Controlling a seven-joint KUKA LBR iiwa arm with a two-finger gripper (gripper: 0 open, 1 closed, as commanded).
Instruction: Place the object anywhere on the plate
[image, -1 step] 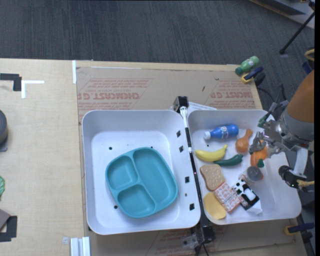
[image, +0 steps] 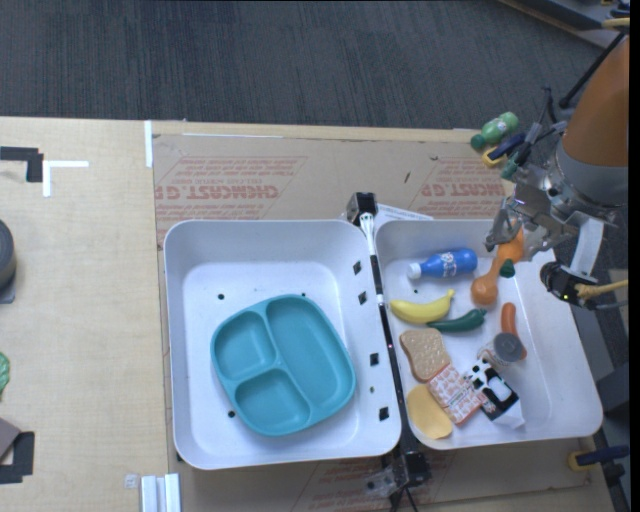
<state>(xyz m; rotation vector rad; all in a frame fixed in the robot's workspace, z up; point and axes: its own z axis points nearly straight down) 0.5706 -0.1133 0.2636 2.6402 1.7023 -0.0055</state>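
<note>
- Here, an orange carrot-shaped toy (image: 491, 272) stands slanted at the upper right of the right bin (image: 560, 400), its top end right under the claw (image: 512, 232).
- The claw seems to close around the toy's upper end, though how firmly it grips is hard to tell.
- Beside the toy lie a blue-and-white bottle (image: 443, 265), a yellow banana (image: 421, 309) and a green pepper (image: 457, 321).
- Lower in that bin sit a slice of bread (image: 425, 352) and a black-and-white piece (image: 493, 388).
- The teal divided plate (image: 282, 363) rests in the left bin (image: 190, 300), well apart from the toy.
- Both bins sit on the counter (image: 75, 330).
</note>
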